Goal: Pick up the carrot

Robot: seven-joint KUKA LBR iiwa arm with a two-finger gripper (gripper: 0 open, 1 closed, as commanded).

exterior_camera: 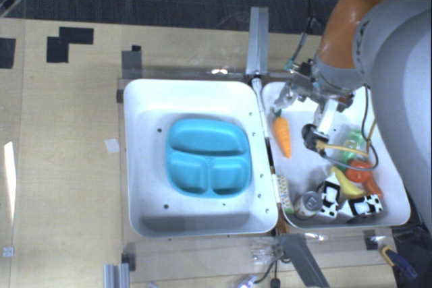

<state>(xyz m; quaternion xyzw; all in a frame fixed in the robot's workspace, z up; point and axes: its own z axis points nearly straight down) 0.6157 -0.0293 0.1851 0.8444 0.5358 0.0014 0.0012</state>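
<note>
An orange carrot (281, 135) with a green top lies in the right bin (398, 202), close to its left wall, its tip pointing toward the front. My gripper (286, 96) hangs over the bin's far left corner, just above and behind the carrot's green end. Nothing shows in its grasp.
The left bin (145, 145) holds a blue divided tray (206, 156). At the right bin's front lie a yellow banana (348, 183), a red piece (361, 172), a green piece (351, 144), two black-and-white toys (330, 197) and a small metal can (310, 202).
</note>
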